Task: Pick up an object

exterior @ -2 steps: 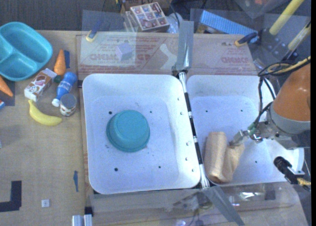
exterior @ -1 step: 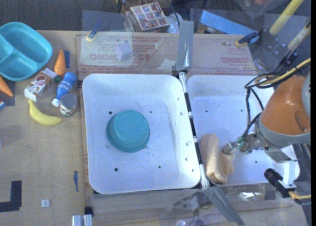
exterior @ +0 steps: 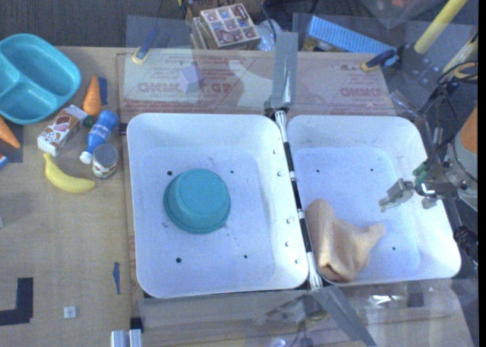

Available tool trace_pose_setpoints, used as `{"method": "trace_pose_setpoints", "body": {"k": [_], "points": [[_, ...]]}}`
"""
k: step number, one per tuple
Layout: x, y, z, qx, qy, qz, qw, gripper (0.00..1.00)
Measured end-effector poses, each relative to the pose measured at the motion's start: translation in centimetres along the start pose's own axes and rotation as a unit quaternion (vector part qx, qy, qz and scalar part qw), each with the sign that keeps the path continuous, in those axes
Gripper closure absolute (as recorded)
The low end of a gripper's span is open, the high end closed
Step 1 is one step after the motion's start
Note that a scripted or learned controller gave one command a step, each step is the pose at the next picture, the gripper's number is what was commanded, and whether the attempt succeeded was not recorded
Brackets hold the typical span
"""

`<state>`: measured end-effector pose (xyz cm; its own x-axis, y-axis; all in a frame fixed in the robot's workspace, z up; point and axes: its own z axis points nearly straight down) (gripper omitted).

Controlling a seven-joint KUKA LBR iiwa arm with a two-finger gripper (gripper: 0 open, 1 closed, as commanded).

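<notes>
Gripper [exterior: 396, 194] over the right bin [exterior: 357, 137], at three o'clock; whether its jaws are spread or pressed together cannot be told. Tan cloth [exterior: 342, 243] lies at six o'clock of this bin, apart from the gripper. Likely failure: a descent here meets bare floor; limp cloth may slip.

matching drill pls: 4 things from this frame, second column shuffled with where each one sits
Things:
1. teal bowl
2. tan cloth
3. banana
4. end effector

Places:
A. on the bench, left of both bins
B. over the right bin, above the cloth's right end in the picture
C. upside down in the left bin
D. in the right bin, against its left wall

Pairs: 1-C, 2-D, 3-A, 4-B
</notes>
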<state>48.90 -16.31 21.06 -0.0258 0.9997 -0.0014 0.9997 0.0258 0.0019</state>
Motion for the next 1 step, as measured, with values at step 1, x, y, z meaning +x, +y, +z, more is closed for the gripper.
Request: {"method": "trace_pose_setpoints", "body": {"k": [1], "points": [[5.12, -0.32, 11.9, -0.005, -0.001, -0.077, 0.997, 0.0]]}}
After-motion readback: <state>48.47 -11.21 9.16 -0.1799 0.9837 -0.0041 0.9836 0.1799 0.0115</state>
